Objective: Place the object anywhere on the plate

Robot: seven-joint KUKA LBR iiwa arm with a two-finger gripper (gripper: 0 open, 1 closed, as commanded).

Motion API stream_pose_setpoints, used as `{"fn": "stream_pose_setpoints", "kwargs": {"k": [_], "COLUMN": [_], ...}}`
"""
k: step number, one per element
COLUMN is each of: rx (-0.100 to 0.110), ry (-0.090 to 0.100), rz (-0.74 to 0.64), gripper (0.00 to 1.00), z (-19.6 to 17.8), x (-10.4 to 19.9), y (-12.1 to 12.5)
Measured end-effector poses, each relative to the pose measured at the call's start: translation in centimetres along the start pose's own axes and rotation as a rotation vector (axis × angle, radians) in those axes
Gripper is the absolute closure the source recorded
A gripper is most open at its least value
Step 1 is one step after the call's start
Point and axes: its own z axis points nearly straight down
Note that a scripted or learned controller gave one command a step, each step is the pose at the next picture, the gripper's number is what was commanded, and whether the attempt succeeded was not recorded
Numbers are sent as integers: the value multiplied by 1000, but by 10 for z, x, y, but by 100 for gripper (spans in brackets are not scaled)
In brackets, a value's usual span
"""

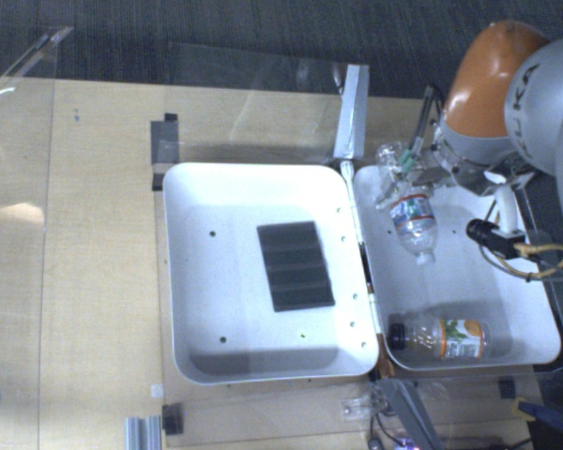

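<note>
Here, left to right, we list: dark ribbed plate [296, 265], flat in the left bin [197, 195]; clear water bottle [414, 223], right bin [535, 336], long axis roughly up-down, touching or just below the gripper [403, 172], whose state we cannot tell; juice bottle [441, 337] lying along the near wall.

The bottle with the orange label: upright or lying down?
Lying down. The bottle with the orange label rests lengthwise along the right bin's near wall.
</note>
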Motion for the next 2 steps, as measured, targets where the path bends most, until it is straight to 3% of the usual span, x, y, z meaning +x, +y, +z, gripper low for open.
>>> {"fn": "stream_pose_setpoints", "kwargs": {"k": [1, 2], "rx": [-2, -8], "ry": [1, -1], "rz": [-157, -162], "gripper": [100, 100], "z": [-94, -106], "x": [61, 62], "y": [-19, -17]}}
